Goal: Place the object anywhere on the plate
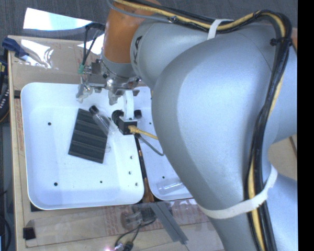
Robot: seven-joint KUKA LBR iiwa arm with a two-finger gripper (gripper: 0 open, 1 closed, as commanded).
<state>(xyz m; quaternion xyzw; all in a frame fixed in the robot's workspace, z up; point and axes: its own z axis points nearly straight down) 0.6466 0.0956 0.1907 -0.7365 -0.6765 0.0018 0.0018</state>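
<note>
- A large grey robot arm [214, 114] with an orange band [120, 27] above its wrist reaches in from the right and covers most of the right side of the view.
- Two shallow white bins sit side by side on a wooden counter [83, 221]. The left bin [47, 161] is in plain sight; the right bin [165, 184] is mostly hidden under the arm.
- A dark, ribbed rectangular plate [88, 136] lies slightly tilted in the left bin, a little above and right of the bin's middle.
- The gripper [100, 91] hangs over the upper part of the left bin, just above the plate's top edge.
- Whether the fingers are open, closed or gripping something cannot be told; the wrist hardware and cables crowd that spot.
- A small clear, tube-like object [101, 121] with a dark end lies at the plate's upper right corner, overlapping its edge. It appears to be the thing to place, though its shape is hard to make out.
- Risk: the object looks small and see-through, so it could slip from a grasp or be missed.
- Risk: resting on the plate's edge, it may roll off the ribbed surface into the bin if nudged or released carelessly.
- Risk: a low descent could push the plate itself and shift the target.
</note>
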